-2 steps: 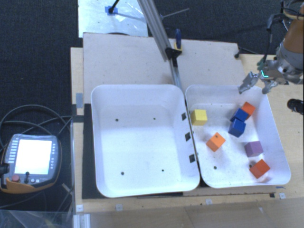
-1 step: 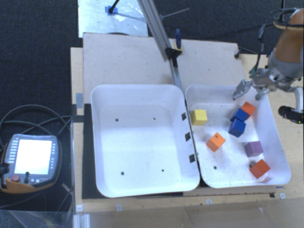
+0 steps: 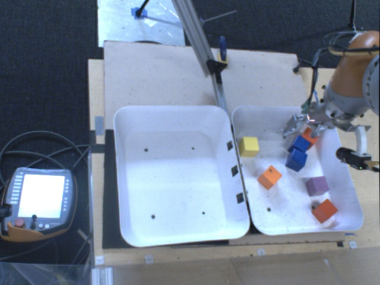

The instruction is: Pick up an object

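The right bin (image 3: 350,218) holds several small blocks: a yellow one (image 3: 249,146) near its left wall, an orange one (image 3: 270,177), a blue one (image 3: 297,158), a purple one (image 3: 316,186) and a red-orange one (image 3: 325,211) at the front right. Another orange block (image 3: 307,139) lies just behind the blue one. My gripper (image 3: 301,127) hangs at the back right of this bin, directly over that orange block and the blue block. The gripper body partly covers the orange block.
The left bin (image 3: 127,218) stands beside the right one, sharing a middle wall. A slanted metal pole (image 3: 193,25) crosses the board behind the bins. A teach pendant (image 3: 38,203) lies off the bench at the left.
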You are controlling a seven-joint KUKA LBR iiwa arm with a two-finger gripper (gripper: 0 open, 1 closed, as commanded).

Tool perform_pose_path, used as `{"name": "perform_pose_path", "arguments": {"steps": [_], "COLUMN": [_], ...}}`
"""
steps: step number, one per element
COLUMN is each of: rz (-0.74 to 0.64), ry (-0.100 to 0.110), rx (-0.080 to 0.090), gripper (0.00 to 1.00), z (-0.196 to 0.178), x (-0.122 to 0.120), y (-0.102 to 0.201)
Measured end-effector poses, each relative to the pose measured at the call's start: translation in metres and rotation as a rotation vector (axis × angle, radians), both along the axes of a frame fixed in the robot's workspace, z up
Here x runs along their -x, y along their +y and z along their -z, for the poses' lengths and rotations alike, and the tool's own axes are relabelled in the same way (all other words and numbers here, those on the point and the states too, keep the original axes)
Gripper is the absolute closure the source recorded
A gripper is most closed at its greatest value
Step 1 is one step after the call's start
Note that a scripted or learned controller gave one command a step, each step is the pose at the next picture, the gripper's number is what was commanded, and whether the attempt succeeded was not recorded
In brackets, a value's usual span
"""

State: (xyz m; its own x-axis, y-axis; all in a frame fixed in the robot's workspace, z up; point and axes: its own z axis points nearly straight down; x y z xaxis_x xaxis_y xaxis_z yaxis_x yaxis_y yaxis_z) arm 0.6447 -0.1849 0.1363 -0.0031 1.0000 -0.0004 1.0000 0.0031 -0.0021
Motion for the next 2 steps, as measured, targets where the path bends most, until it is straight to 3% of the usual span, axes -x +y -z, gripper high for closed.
{"name": "perform_pose_path", "arguments": {"steps": [1,2], "rz": [0.0,-0.004], "ry": [-0.022,-0.026], "rx": [0.006,0.009], "gripper": [0.0,1.0], "z": [0.021,0.01], "x": [-0.006,-0.007], "y": [-0.002,-0.002]}}
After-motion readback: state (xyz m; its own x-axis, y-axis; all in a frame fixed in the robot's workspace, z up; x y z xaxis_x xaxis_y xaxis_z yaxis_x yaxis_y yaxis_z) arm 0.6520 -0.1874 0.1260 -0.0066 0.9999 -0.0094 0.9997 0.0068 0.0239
